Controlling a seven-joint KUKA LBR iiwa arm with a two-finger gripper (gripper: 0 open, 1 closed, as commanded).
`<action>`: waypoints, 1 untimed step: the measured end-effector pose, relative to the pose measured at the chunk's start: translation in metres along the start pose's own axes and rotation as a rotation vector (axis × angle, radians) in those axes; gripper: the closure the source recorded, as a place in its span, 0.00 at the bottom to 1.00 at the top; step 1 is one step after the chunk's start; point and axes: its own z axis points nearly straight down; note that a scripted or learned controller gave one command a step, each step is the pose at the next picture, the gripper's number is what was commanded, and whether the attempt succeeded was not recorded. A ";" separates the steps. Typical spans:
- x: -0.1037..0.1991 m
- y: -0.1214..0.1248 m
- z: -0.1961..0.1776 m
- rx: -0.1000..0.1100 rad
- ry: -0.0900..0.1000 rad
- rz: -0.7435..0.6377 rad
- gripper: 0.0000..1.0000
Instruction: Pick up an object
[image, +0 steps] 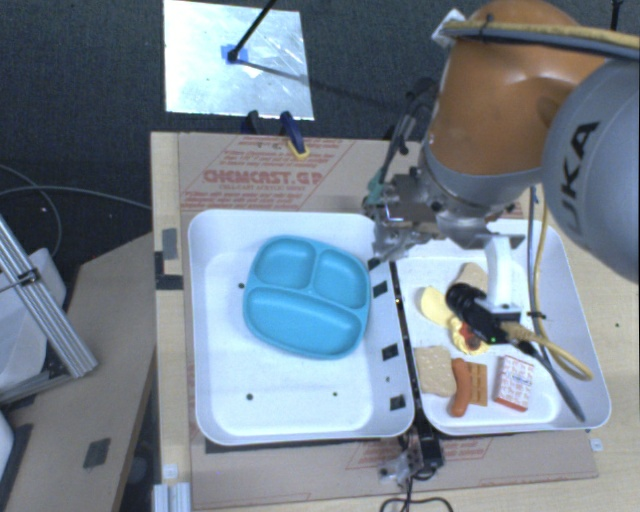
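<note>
Blue plate (305, 295) is seen whole in the left bin (200, 330); the far end of the right bin (590, 390) is hidden by the arm (520, 110). Whether the gripper (388, 232) is clenched or released cannot be judged.

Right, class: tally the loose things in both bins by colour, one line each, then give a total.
Blue: 1, the plate
Yellow: 1, a lump
Tan: 2, a slice and a piece
Orange-brown: 1, the sausage
Red and white: 1, a box
Total: 6
</note>
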 end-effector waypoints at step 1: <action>0.044 0.020 0.029 0.015 -0.004 -0.001 1.00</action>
